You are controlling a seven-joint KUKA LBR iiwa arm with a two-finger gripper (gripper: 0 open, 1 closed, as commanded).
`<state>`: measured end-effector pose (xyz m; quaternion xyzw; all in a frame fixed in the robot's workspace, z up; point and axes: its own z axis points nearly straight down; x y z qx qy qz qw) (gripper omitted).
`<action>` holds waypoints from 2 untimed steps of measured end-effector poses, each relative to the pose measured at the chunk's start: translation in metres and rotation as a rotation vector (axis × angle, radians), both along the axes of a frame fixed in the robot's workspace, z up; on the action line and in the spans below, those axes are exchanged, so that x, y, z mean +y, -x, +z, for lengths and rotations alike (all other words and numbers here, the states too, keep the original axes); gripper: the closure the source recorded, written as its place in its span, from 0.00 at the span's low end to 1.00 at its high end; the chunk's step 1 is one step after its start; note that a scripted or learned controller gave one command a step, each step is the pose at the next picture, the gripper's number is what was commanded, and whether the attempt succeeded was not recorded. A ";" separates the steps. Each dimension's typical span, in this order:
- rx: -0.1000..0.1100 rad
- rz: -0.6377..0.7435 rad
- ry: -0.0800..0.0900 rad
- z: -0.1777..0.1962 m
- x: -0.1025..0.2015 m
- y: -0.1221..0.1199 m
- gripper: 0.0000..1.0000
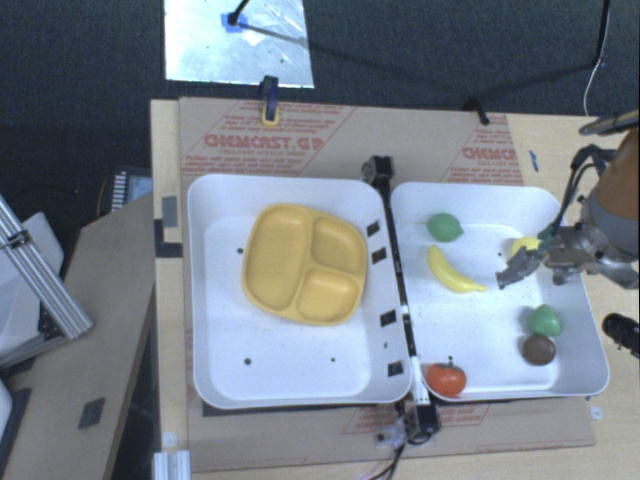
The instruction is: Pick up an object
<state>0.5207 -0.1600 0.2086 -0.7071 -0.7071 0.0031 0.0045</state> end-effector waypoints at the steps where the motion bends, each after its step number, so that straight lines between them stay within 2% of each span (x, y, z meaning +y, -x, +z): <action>1: -0.012 0.003 0.002 0.006 0.000 -0.003 0.00; 2: -0.008 0.001 0.001 -0.056 0.004 -0.004 0.00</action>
